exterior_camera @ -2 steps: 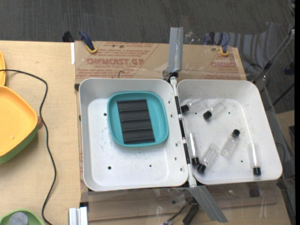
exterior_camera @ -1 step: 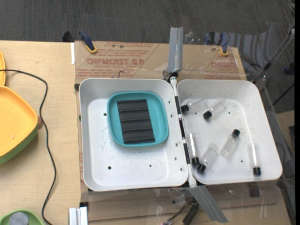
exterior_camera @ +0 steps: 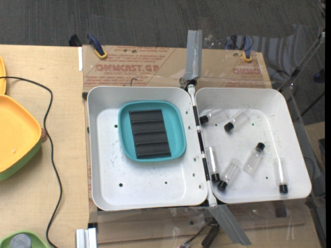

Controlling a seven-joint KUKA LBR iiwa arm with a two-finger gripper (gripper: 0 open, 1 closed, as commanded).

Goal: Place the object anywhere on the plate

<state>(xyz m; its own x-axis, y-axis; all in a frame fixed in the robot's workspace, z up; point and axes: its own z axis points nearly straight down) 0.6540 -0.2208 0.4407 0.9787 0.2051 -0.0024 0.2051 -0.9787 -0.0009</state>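
Lying loose in the right bin [exterior_camera: 289, 138], several clear vials [exterior_camera: 255, 158] with black caps point in different directions. Plate [exterior_camera: 178, 133] sits in the left bin [exterior_camera: 103, 159], left of all vials. Nearest candidate: vial [exterior_camera: 211, 162] along the divider, long axis near-to-far. Jaws: cannot tell.

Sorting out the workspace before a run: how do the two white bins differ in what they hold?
The left bin holds one teal plate with a dark ribbed insert; the right bin holds several small clear vials with black caps. The plate lies centred toward the back of the left bin, while the vials are scattered at varied angles across the right bin. Both are shallow, white and side by side.
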